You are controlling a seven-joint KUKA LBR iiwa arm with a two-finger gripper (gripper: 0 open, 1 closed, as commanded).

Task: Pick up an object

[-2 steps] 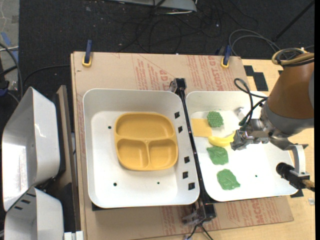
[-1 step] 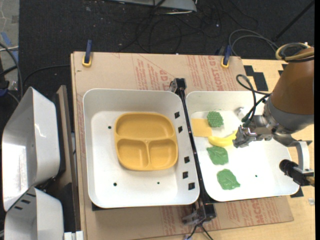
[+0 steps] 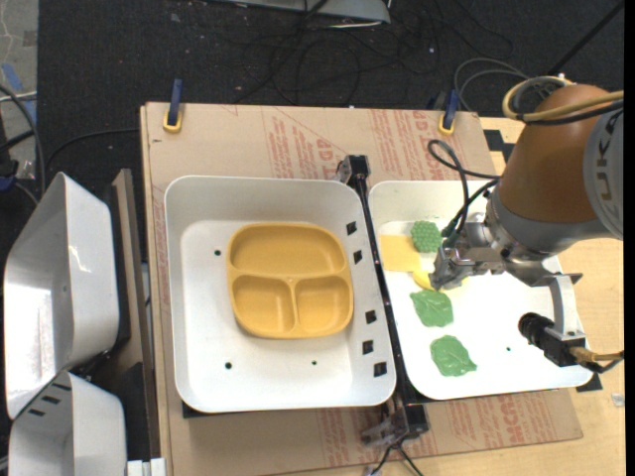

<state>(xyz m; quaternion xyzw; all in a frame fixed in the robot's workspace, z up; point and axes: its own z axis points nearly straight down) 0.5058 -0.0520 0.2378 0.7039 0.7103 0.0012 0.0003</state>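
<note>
In the right bin [image 3: 516,370] several small things lie near its left wall: a yellow flat piece [image 3: 398,252], a knobbly green ball [image 3: 426,234] just beside it, and two flat green leafy pieces, one [image 3: 433,308] in the middle and another [image 3: 452,355] nearer the front. The gripper [image 3: 448,269] is low over the yellow piece's right edge, between the ball and the upper leafy piece; whether it grips anything I cannot tell. The left bin [image 3: 198,345] holds a yellow divided tray [image 3: 291,279].
</note>
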